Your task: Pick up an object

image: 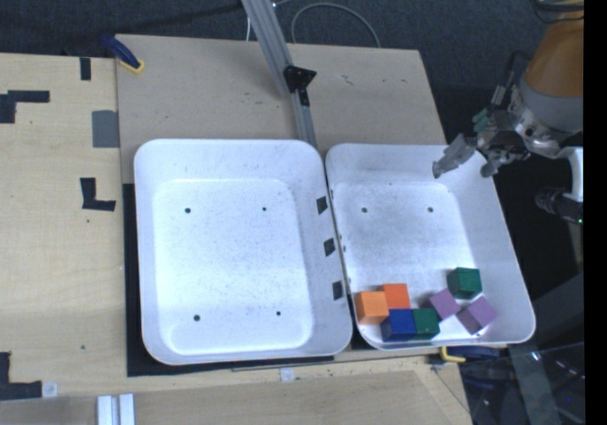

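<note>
Blocks (417, 309) cluster at the lower right of the frame, in the right bin's (493, 224) near corner. Farther up, the claw (453, 159) hovers; whether it's clenched, I cannot tell. Best target: the green block (465, 281), standing apart.

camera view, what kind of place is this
Probably a robotics lab test bench: a wooden bench bearing two white bins, small coloured blocks in the right one, and a robot arm reaching in.

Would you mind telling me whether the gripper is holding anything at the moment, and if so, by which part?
Nothing is seen in the gripper, which is above the far edge of the right white bin; the small coloured blocks lie at its near end.
</note>
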